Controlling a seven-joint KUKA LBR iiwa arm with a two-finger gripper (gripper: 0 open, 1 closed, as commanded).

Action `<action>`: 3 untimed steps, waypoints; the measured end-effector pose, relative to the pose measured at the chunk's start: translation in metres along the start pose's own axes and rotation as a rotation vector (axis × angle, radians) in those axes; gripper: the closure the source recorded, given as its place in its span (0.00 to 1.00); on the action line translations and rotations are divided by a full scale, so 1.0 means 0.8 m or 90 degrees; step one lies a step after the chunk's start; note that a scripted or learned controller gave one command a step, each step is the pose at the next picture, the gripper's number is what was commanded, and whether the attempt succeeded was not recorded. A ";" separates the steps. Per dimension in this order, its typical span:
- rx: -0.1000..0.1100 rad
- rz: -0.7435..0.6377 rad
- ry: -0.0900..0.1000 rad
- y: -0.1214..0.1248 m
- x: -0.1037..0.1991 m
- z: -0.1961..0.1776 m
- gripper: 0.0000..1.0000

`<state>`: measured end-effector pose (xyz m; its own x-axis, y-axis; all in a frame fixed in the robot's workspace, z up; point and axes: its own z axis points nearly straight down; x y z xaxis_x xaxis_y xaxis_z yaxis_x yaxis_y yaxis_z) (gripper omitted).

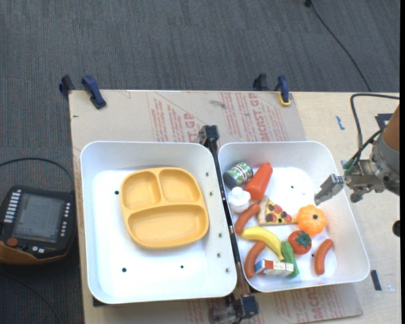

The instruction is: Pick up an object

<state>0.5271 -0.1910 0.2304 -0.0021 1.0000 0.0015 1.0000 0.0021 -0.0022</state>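
The right bin (324, 155) holds several toy foods. Among them are a green can (239, 173), a red carrot-shaped piece (260, 181), a pizza slice (277, 213), an orange pumpkin (311, 220), a banana (263, 236), a tomato (299, 241) and a sausage (322, 256). My gripper (342, 191) hangs over the bin's right side, above and just right of the pumpkin. Its fingers (327, 190) are spread open with nothing between them.
The left bin (98, 181) contains a yellow divided plate (165, 204). A teach pendant (34, 223) lies on the floor to the left. Clamps (92, 92) hold the cardboard base at its far edge. A black cable (356, 123) loops near the arm.
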 end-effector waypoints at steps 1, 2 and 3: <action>-0.008 0.002 -0.003 0.003 0.026 0.153 0.00; -0.010 0.004 -0.004 0.005 0.023 0.138 1.00; -0.007 0.005 -0.003 0.003 0.024 0.140 0.00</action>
<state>0.5296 -0.1714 0.1185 0.0051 1.0000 -0.0025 0.9999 -0.0051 0.0095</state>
